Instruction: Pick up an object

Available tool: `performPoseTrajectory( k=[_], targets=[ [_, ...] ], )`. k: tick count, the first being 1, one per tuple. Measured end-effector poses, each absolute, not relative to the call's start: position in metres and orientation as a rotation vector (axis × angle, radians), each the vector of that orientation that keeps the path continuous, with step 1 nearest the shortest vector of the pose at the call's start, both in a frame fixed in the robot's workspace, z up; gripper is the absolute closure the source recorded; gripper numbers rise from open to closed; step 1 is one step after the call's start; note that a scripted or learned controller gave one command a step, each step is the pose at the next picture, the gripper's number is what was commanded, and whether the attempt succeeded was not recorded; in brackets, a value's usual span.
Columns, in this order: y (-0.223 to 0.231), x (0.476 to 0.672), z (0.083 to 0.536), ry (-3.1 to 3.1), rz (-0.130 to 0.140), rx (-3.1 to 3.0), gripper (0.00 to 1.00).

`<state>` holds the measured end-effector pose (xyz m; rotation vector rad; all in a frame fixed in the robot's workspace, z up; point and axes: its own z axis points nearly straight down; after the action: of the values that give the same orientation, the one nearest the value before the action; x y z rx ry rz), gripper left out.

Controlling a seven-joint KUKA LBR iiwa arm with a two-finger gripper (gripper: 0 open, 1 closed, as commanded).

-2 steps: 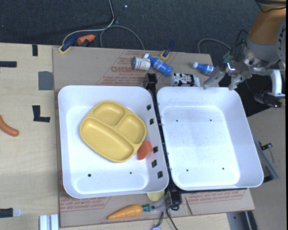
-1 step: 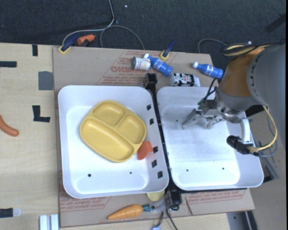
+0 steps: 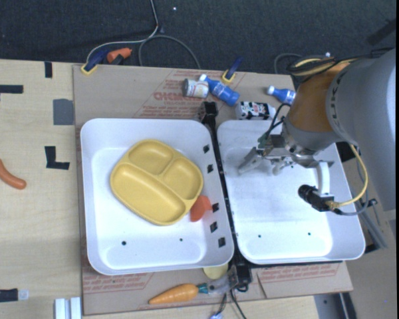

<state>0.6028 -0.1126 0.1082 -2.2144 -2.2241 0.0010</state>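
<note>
Yellow divided plate (image 3: 157, 181): three compartments, lying flat in left bin (image 3: 93, 138). Small orange-red piece (image 3: 200, 209) touches its lower right edge. End effector (image 3: 261, 158): over right bin (image 3: 279, 244), fingers spread apart, nothing between them. Carrot (image 3: 174, 294) lies on tabletop below.

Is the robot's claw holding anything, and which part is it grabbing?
Nothing. The gripper hangs over the right bin, and no object sits between its fingers. The yellow plate and the orange piece lie in the left bin.
</note>
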Motion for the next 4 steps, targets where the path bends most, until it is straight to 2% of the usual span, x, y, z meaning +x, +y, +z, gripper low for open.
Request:
performPoseTrajectory(
  k=[1, 2, 3, 4],
  targets=[
    [-0.095, 0.669, 0.085, -2.229, 0.014, -2.214, 0.00],
    [-0.095, 0.636, 0.086, -2.226, -0.001, -2.223, 0.00],
    [-0.097, 0.669, 0.085, -2.226, 0.004, -2.216, 0.00],
    [-0.097, 0.649, 0.086, -2.225, -0.001, -2.223, 0.00]
  ],
)
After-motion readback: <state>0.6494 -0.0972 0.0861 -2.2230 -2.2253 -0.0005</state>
